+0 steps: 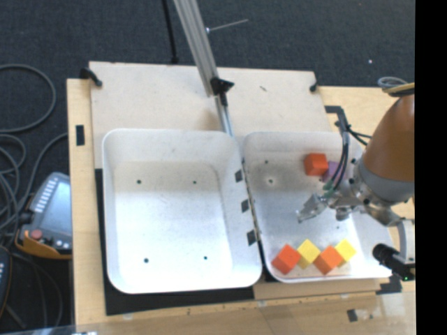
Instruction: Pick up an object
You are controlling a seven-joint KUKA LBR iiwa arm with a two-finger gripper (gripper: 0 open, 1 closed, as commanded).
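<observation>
My gripper (323, 211) hangs over the middle of the right bin (269, 187), its fingers spread open and nothing between them. An orange block (316, 164) lies just behind it, near the bin's far side. Along the bin's front wall sit an orange block (286, 258), a yellow block (308, 250), another orange block (328, 259) and a yellow block (345, 249), close together in a row. The gripper is above and apart from this row.
The left bin (112, 187) stands beside the right one, sharing a middle divider (246, 201). A slanted metal pole (199, 40) rises from behind the bins. Cables and a hand-held pendant (49, 211) lie on the floor at the left.
</observation>
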